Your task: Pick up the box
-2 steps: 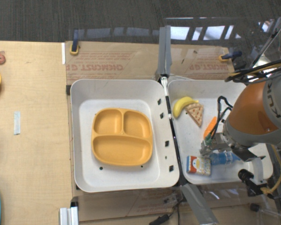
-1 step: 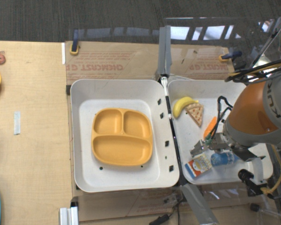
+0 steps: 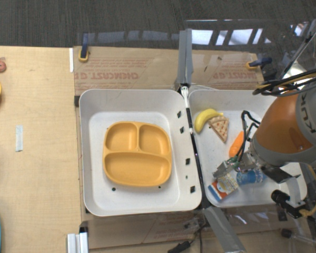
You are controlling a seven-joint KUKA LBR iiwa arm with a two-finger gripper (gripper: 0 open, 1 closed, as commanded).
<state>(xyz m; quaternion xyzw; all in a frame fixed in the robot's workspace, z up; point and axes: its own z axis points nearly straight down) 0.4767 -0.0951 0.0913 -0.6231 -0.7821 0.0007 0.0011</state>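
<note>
Low in the right bin (image 3: 221, 96), the end effector (image 3: 230, 168) is seen near the front wall, with the grey and orange arm (image 3: 284, 130) reaching in from the right. Whether it is apart or together cannot be told, because the metal parts are small and mixed with the things under it.

A small box (image 3: 219, 190) with a white, blue and red face is lying flat just below the end effector, near the front left corner of this bin. It seems to be touching the tool or very close to it, but it is not seen between the tips, so a hold cannot be claimed. A bluish clear object (image 3: 248, 177) lies just beside the box, under the wrist.

Further back, a banana (image 3: 205, 117), a slice of pizza (image 3: 219, 127) and a carrot (image 3: 235, 144) are found. In the left bin (image 3: 89, 141) a yellow divided plate (image 3: 138, 154) is placed.

Several things could go wrong from here. The flat box could be pushed against the wall instead of gripped. The bluish object could be caught together with it, or instead of it. If only a corner is pinched, the box could slip out when it is lifted.
</note>
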